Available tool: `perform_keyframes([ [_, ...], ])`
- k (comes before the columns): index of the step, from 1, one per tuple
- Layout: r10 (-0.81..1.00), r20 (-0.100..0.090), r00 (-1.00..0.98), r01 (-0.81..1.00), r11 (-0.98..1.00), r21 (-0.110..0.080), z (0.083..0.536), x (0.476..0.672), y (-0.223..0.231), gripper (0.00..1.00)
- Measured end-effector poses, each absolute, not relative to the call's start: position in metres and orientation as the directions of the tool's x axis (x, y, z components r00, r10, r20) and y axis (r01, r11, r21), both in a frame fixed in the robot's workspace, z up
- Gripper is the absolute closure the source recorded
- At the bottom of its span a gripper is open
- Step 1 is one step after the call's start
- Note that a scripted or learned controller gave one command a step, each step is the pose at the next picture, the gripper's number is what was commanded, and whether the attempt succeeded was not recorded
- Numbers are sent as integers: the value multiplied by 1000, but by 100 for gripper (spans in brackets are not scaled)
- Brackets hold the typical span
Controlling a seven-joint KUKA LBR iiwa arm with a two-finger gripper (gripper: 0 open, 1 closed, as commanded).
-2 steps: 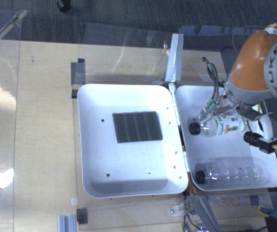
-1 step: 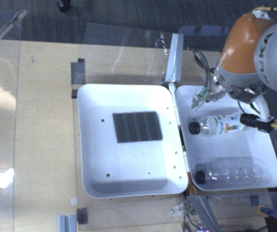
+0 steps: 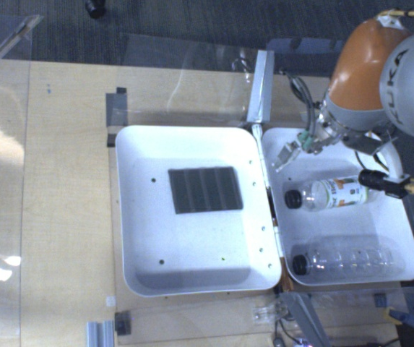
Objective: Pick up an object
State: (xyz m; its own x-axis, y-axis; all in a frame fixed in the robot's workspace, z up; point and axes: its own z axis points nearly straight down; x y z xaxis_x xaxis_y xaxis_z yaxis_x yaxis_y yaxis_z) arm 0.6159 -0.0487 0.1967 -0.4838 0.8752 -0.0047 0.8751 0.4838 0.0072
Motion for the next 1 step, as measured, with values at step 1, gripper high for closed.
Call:
perform_keyframes([
  [1, 862, -4, -507, 862, 507, 6, 91, 603, -91, 0],
])
